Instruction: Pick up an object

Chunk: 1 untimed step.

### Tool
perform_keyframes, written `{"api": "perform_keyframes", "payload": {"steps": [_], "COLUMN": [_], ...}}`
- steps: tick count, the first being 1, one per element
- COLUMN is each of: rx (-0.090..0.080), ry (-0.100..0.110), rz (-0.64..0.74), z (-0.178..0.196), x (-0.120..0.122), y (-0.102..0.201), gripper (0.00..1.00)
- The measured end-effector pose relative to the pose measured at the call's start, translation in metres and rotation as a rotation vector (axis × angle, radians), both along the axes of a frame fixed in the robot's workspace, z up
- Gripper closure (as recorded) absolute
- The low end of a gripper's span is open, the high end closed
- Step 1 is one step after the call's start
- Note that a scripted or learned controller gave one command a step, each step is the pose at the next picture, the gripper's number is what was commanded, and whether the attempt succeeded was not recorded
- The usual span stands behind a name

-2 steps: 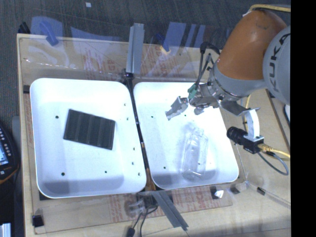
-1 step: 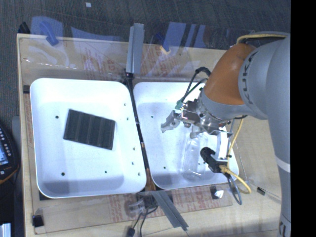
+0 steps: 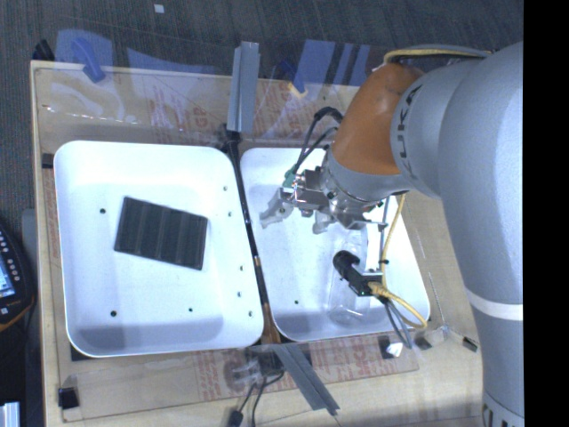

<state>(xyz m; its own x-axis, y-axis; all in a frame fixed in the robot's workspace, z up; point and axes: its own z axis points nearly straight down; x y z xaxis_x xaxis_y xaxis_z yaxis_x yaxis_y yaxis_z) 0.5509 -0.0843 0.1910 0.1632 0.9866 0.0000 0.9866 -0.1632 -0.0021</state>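
From my remote station, the only lettering I can read is part of the maker's name in dark capitals on the big grey robot arm beside its orange band: "UK" shows, the remaining letters turned out of sight. Faint reddish print runs along the pale wooden tabletop behind and before the bins, too blurred for me to read.

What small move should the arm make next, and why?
Probably shift the gripper toward the near right part of the right bin and lower it there. A clear object, perhaps a bottle or cup, lies beneath the wrist there, while the gripper hangs over bare floor nearer the divider, with nothing between its fingers. The dark ridged pad sits in the left bin, farther off.
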Motion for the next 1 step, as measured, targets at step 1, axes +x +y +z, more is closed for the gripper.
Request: {"api": "perform_keyframes", "payload": {"steps": [1], "rx": [-0.001], "ry": [0.001], "rz": [-0.080], "z": [0.0013], "x": [0.0230], "y": [-0.0406], "gripper": [0.00]}}
